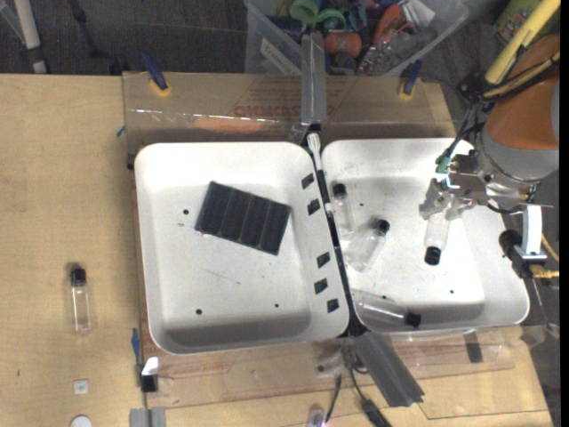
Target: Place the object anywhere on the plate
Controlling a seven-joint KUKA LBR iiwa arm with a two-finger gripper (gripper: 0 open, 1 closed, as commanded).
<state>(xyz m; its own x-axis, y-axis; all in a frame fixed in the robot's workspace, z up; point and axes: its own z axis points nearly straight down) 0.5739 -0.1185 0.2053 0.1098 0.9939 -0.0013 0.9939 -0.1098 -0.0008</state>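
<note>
Bins first, seen from the one camera above: two shallow white plastic bins sit side by side on the pale wooden bench [53,167]. The left bin [160,318] carries a dark, ribbed, rectangular plate [244,218], lying flat and turned slightly off the bin's edges. The right bin [498,305] holds several small clear vials with black caps: one near the divider [340,200], one closer to the middle [371,238], one along the front wall [391,312].

The grey arm with its orange band [524,123] reaches in from the right, and its pincer [442,205] hangs over the right bin. Just below it a clear vial with a black cap [433,241] stands nearly on end, cap downward, its long axis running toward the front wall. Its upper end sits right at the fingertips, so it looks gripped there, though the picture is too coarse to be sure it is truly clamped.

The plate lies well apart to the left of the pincer, across the raised divider [320,229] between the bins, so the carry must likely clear that ridge.

Outside the bins, another clear vial [80,299] lies on the bench at the left, and a clear tub of coloured odds and ends [356,12] stands behind.
</note>
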